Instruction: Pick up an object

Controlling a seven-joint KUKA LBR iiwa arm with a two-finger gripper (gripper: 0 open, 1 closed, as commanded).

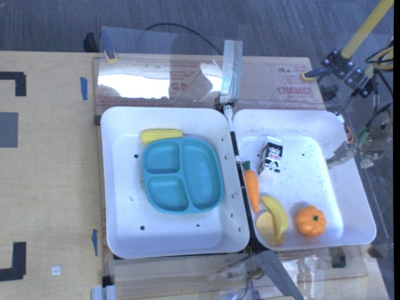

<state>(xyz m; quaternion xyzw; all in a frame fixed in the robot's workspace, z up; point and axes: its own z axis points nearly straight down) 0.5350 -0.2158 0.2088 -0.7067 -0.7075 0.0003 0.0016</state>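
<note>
The right bin [350, 230] holds several items. A small white carton with a black cow print [272, 156] lies near its middle. An orange carrot [251, 190] lies along the bin's left wall. Beside the carrot, a yellow banana [277, 212] rests over a pale yellow piece of fruit [266, 228]. A small orange pumpkin [310, 221] sits at the front right. In the left bin [119, 230], a blue divided plate [183, 174] takes up the middle, with a yellow corn cob [162, 135] touching its far edge.
A clear plastic sheet [162, 74] and a metal post [231, 70] stand behind the bins. A yellow pole with a black clamp [350, 61] and some cabling and hardware [365, 144] crowd the right side. Wooden bench top [44, 186] extends to the left.
</note>
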